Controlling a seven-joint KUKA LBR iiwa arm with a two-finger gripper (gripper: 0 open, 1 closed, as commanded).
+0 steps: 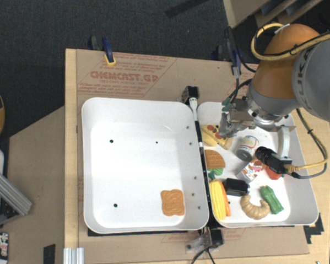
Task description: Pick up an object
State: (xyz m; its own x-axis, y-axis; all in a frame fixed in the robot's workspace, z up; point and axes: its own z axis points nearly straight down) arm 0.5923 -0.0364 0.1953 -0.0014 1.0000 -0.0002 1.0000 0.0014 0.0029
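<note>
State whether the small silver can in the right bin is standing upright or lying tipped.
Tipped. The silver can lies on its side in the right bin; its round end faces the camera.

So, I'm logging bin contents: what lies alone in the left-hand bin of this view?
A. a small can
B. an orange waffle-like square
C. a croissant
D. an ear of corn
B: the orange waffle-like square sits by itself near the front right corner of the left bin.

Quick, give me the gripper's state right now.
Gripper: low over the right bin, above the yellow toy; open or shut cannot be told, and no grasp is visible.
</note>
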